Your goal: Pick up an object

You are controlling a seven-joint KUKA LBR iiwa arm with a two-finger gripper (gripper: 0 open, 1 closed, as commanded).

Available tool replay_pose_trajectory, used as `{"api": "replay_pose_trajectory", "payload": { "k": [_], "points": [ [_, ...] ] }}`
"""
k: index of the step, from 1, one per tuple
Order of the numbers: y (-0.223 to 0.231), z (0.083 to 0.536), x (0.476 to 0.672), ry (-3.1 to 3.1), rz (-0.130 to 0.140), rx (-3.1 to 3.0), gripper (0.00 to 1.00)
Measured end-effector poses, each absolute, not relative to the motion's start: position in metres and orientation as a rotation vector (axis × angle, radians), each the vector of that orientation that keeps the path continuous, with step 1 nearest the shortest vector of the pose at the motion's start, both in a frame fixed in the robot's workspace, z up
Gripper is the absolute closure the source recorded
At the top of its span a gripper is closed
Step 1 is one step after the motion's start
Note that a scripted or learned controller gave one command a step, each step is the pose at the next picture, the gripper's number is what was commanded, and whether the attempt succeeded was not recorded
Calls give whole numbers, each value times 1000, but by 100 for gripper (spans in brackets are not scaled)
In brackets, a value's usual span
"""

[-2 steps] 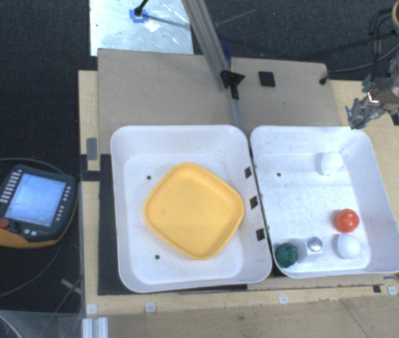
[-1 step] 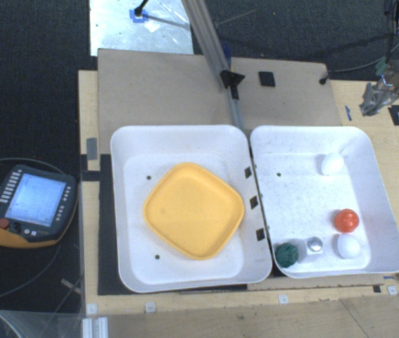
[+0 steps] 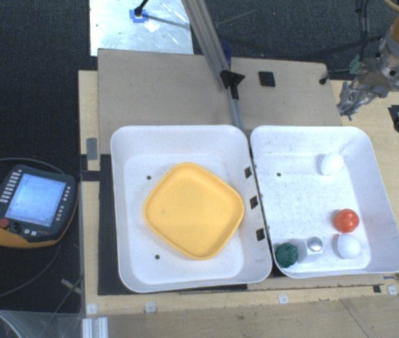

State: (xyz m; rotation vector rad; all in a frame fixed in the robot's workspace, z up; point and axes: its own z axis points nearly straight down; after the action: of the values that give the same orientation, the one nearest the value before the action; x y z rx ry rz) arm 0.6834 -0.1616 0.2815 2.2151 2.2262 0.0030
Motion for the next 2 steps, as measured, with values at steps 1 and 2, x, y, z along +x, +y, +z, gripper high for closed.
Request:
{"api": "replay_pose_trajectory", "payload": {
  "k": [1, 2],
  "points": [
    [-113, 267, 681, 2227, 1, 2217, 100],
    [-63, 272, 670, 2226, 3, 2216, 100]
  ]
}}
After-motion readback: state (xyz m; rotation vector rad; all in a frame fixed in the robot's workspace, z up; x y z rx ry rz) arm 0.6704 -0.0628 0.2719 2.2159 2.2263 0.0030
